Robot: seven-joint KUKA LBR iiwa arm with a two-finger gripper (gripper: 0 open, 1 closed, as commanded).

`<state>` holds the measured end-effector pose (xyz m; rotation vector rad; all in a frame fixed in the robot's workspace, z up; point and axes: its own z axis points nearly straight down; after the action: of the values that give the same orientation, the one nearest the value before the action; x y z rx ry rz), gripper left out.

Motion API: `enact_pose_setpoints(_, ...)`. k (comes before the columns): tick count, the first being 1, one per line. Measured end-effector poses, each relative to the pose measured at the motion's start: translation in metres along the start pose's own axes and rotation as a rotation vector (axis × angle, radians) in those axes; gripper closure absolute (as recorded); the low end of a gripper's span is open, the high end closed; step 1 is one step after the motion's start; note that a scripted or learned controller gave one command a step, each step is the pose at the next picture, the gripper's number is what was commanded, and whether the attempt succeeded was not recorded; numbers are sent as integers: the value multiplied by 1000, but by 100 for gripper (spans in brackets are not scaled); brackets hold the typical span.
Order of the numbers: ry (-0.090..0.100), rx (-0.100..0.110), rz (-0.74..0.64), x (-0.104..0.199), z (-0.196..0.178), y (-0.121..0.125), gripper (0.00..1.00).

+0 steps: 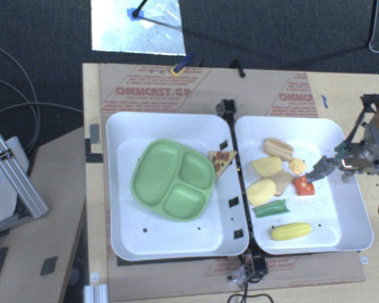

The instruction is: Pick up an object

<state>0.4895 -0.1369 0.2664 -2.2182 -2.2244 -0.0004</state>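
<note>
The counter (95, 93) carries a brown cardboard sheet (151, 87) with red printing, and on that sheet sit two shallow white bins side by side. The left bin (132, 232) holds a green divided plate (173, 179) with three compartments, lying a little left of the bin's middle. A toy pizza slice (222, 161) rests tilted at the plate's right edge, close to the wall between the bins. The right bin (347, 226) holds a cluster of toy foods in its left half. Nearest its far side lies a hot dog bun (278, 148); below it is a pale yellow piece (266, 166), then a tan flat piece (282, 180) touching a rounder yellow piece (261, 192). A green pepper (271, 208) lies just below those, and a corn cob (291, 231) lies near the front wall, apart from the rest. A small orange-yellow piece (297, 166) sits right of the pale yellow one, and a red piece (304, 186) lies just beneath it. The arm (372, 156) reaches in from the right, and its tool (316, 171) is low over the right bin, tips just beside the red piece and the orange-yellow one; whether the tool is apart or together I cannot tell
</note>
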Motion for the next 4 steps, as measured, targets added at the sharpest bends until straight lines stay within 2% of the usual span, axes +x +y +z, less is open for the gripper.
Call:
enact_pose_setpoints(1,0,-5,-6,24,17,74,0)
enact_pose_setpoints(2,0,-1,8,-31,188,70,0)
enact_pose_setpoints(3,-2,-12,1,-28,168,74,100)
enact_pose_setpoints(4,1,-10,-6,32,57,46,100)
